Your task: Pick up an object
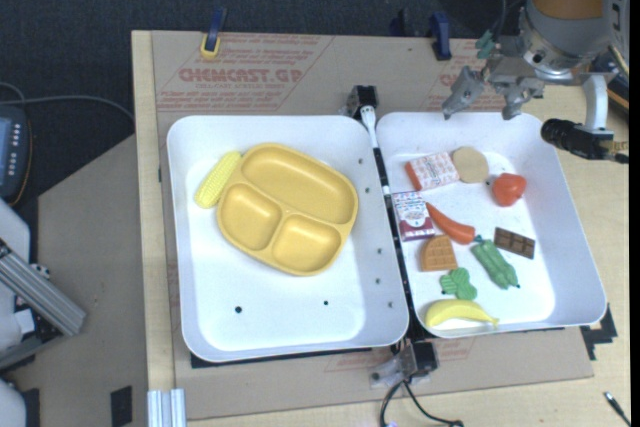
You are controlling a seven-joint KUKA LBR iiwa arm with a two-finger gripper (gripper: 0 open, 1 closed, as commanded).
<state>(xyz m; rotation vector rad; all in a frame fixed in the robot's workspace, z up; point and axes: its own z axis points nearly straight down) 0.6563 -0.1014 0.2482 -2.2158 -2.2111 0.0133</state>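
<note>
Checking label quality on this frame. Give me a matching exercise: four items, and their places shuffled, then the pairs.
Items:
1. corn cob
2. banana
3. tomato
4. yellow divided plate

Places:
A. right bin, near edge
B. left bin, middle
C. left bin, against the plate's left rim
D. right bin, far right part

Pairs: 1-C, 2-A, 3-D, 4-B

Robot lab, clamped cardboard bench point(300, 65), 2 white bins point(190, 215), loose cables point(420, 410)

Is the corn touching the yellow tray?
Touching. The camera view shows the corn lying right against the yellow tray's left rim, with no white bin floor between them.
</note>
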